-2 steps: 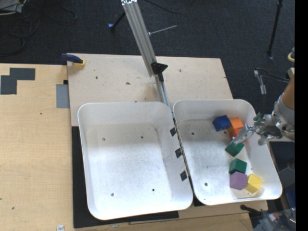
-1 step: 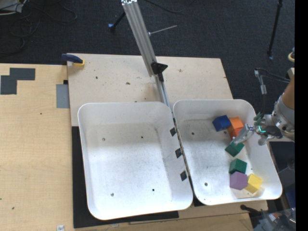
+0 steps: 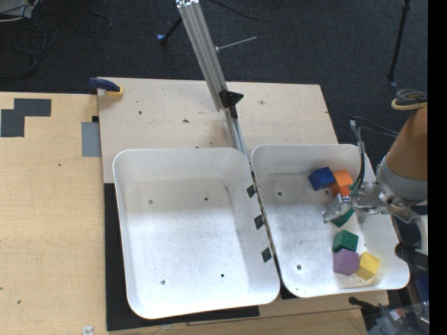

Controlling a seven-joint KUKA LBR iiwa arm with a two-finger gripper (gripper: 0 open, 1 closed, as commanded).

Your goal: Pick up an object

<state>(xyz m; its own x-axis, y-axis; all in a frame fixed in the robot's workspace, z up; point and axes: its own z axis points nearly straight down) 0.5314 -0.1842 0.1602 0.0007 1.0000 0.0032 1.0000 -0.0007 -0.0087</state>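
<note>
Camera view looks down at a slant on a pale wooden surface [image 3: 174,114] carrying two shallow white bins side by side. From the right edge the grey arm [image 3: 408,162] reaches into the right bin [image 3: 300,257], and its gripper [image 3: 343,206] hangs low over the cluster of blocks near that bin's far right side. How far apart the fingers stand cannot be told, since the metal parts blur together against the blocks, and no block is seen clearly between them.

A blue block [image 3: 321,179] lies just left of an orange block [image 3: 342,182], the two touching or nearly so. A dark green piece [image 3: 341,219] sits directly under the gripper, partly hidden by it. Nearer the camera a second green block [image 3: 345,241] rests just above a purple block [image 3: 346,262], and a yellow block [image 3: 369,264] lies beside the purple one by the bin's right rim.

The left bin [image 3: 188,229] adjoins the right one. A slanted aluminium post [image 3: 206,47] rises behind the bins.
</note>
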